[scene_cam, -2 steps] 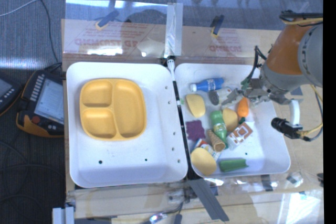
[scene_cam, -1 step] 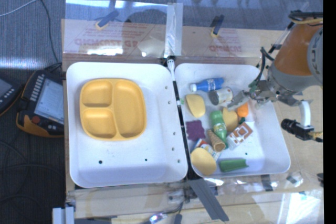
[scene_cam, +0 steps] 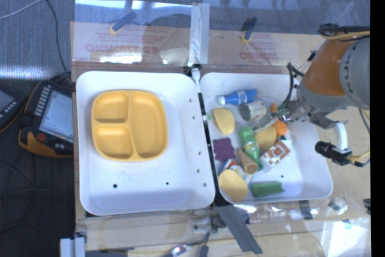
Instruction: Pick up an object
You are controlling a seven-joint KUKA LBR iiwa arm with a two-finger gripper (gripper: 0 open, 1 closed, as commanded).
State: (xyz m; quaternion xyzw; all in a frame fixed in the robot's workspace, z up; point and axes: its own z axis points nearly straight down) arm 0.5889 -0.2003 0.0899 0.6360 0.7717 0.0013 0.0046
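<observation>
So the right bin [scene_cam: 313, 186] has a jumbled pile toward its left wall: blue bottle [scene_cam: 237, 97], grey cup [scene_cam: 254, 110], yellow lemon-ish lumps, green cucumber [scene_cam: 266, 188]. The gripper [scene_cam: 283, 112] sits at the pile's right edge; can't tell its grip. The bin's lower right floor is open. A glossy yellow divided plate [scene_cam: 129, 124] sits in the left bin [scene_cam: 144, 189].

Right bin [scene_cam: 313, 183] contents, clustered left of centre: blue bottle [scene_cam: 237, 97] lying flat, grey can [scene_cam: 254, 110], green bottle [scene_cam: 249, 140], purple item [scene_cam: 223, 148], green cylinder [scene_cam: 266, 189], yellow pieces [scene_cam: 224, 121].
</observation>
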